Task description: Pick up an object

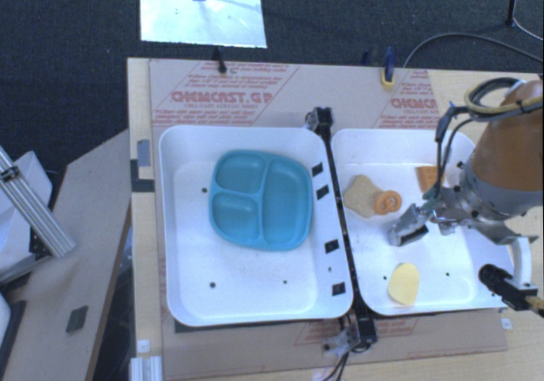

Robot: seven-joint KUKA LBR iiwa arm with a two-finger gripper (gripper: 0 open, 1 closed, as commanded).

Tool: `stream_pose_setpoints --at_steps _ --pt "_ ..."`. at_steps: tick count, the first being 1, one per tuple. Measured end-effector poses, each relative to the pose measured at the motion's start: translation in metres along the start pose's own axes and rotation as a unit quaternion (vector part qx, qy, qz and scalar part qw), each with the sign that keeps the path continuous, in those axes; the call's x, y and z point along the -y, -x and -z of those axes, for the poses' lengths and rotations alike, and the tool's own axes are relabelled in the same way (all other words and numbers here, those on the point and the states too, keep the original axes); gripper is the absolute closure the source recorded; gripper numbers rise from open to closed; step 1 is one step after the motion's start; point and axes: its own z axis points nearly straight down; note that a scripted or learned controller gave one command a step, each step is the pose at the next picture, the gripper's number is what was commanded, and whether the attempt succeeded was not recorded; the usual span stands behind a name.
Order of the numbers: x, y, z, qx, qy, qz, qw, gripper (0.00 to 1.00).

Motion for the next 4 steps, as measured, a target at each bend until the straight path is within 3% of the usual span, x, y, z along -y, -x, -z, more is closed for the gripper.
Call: stream_pose_setpoints --at_steps 1,3,4 --pt "-0.003 0.000 0.006 0.001 0.007 0.001 1.0000 0.00" --pt "-0.007 0.000 -0.108 0.000 0.005 0.000 1.0000 0.00" --pt "-0.008 0.000 -0.095 0.001 0.007 0.000 1.0000 1.00"
